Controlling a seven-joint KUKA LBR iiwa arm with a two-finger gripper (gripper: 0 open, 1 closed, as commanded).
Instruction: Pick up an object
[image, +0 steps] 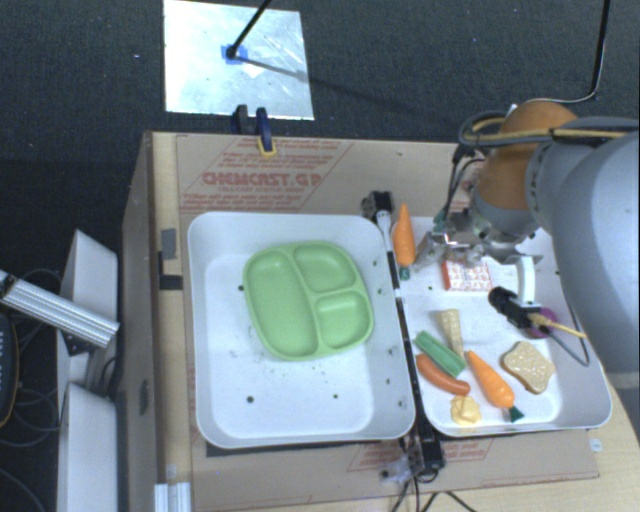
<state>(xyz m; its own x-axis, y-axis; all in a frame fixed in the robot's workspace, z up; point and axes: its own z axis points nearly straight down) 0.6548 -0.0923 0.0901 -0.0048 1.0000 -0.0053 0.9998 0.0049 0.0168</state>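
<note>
One red packet (466, 275) just below fingers (443, 243).

Red printed lettering on the brown cardboard sheet (262, 178) lying on the surface behind the bins reads roughly "CHEMCAST GP"; the smaller red lines around it are too blurred to read.
</note>
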